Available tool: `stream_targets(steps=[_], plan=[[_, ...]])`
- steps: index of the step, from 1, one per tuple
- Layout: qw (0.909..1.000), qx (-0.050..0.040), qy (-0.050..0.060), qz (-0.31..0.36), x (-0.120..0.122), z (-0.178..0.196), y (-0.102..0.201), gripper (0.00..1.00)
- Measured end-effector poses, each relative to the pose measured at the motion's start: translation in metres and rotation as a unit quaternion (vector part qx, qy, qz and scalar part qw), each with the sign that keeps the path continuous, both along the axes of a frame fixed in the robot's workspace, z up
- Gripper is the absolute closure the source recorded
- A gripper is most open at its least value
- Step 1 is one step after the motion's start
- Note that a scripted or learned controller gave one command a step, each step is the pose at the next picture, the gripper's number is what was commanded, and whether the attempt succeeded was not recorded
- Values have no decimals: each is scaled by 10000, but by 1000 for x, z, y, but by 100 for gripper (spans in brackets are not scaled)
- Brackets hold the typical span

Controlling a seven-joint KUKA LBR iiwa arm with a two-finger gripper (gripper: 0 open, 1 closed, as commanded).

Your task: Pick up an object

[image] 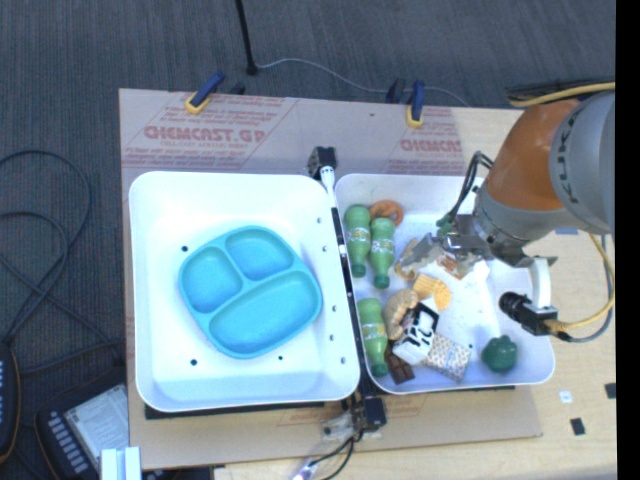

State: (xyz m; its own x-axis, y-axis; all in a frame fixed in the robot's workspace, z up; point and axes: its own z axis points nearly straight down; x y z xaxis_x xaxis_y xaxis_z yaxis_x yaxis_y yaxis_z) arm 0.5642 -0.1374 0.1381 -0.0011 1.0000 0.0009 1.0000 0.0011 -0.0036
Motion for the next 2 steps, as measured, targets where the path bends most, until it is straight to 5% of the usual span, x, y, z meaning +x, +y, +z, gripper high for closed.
stream_targets(steps=[1,2], plan=[[10000,-15,-13,-5,24,-30,22,0],[10000,65,-2,33,77,-50,-30,0]])
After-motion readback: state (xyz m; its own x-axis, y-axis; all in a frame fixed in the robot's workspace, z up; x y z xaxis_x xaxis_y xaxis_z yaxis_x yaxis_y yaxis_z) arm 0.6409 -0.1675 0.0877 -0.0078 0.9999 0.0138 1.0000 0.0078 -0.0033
